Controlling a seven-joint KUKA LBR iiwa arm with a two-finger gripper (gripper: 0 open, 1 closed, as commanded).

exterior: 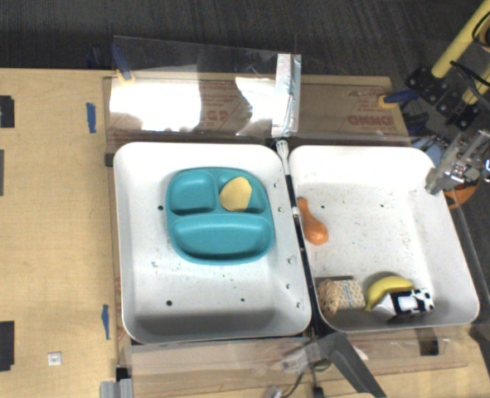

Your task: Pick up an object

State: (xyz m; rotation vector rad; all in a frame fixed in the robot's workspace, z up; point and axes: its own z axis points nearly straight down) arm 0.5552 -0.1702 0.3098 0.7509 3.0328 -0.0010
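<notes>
I see the bench (pixel 37 222), light wood w/ black tape marks on its left; two white bins sit on it side by side, touching: left bin (pixel 137 288) & right bin (pixel 443 247); clear sheet (pixel 195 98) upright behind left bin.

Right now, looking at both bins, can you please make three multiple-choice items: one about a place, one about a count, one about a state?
1. Where is the yellow lemon?
A. In the teal tray
B. Beside the banana
C. On the bench

2. How many compartments does the tray have?
A. Two
B. Three
C. Five

3. How does the end effector stand?
A. Holding the carrot
B. Pressing the tray
C. At the right bin's right rim, away from the things in it

Key: 1 A, the lemon sits in the tray's upper right compartment. 2 B, two small above one wide. 3 C, the carrot and banana lie apart from it.
</notes>
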